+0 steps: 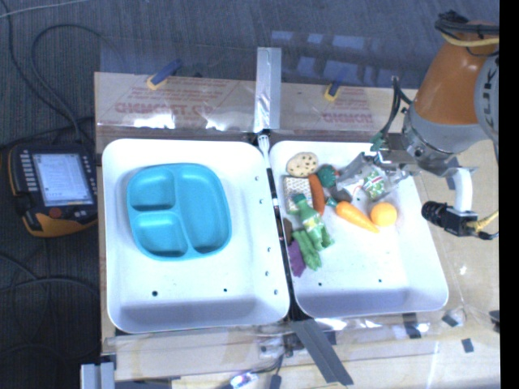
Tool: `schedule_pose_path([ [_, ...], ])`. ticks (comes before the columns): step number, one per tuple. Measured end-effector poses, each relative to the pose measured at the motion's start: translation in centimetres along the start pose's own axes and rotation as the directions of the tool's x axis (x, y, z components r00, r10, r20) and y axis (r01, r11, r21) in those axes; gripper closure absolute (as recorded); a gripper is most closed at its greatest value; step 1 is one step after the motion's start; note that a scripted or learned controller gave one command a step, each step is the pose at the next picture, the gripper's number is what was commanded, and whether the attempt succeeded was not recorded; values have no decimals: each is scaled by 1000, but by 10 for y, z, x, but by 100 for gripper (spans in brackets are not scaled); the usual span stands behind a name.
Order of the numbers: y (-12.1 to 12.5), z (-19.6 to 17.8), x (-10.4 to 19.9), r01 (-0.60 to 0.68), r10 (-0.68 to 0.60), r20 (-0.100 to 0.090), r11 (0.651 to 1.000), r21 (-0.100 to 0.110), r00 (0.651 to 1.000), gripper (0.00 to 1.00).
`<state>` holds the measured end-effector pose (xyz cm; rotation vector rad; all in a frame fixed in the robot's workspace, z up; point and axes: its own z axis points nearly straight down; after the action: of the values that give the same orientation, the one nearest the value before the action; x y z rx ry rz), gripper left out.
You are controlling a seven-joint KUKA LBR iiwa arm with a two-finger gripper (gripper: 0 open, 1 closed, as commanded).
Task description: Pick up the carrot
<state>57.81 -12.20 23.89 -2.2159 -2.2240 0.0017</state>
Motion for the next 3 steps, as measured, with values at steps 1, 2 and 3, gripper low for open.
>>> schedule_pose_path([
  [1,41,144,-13,104,-104,2,995,-2,995,0],
  [2,41,136,-12,104,-104,-1,995,1,995,100],
  [3,41,136,-12,105,-105,-1,995,1,995,0],
])
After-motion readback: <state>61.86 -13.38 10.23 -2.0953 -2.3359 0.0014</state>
